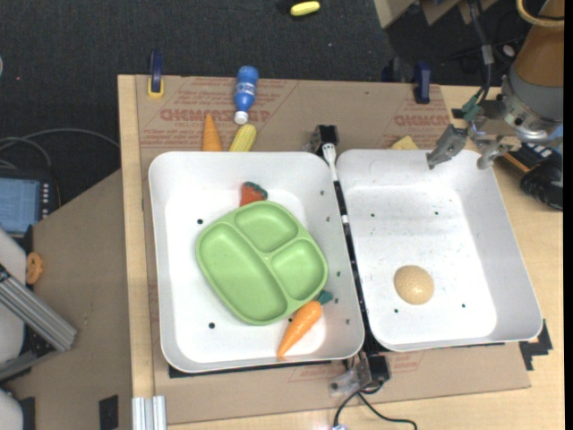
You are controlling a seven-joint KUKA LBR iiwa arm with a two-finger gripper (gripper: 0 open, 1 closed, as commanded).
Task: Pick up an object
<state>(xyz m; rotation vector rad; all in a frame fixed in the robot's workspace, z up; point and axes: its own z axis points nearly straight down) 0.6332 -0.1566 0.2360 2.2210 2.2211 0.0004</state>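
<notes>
The gripper [466, 146] hung over the far edge of the right bin [501, 267], its two fingers [443, 148] spread apart with nothing between them. The arm [537, 70] came in from the upper right, its orange band just above the wrist. In that bin a round tan ball [414, 285] lay alone toward the near side, well apart from the gripper. The left bin [175, 240] held a green divided plate [260, 261] near its middle. A toy carrot [300, 326] lay at the plate's near edge, touching it or just beside it, and a small red piece [252, 192] peeked out from behind the plate's far edge. On the cardboard sheet [358, 106] beyond the left bin lay a small bottle with a blue cap [244, 94], a yellow ear of corn [242, 138] and a second orange carrot [210, 134], close together. A yellow object [305, 8] rested on the dark floor beyond the bench.
</notes>
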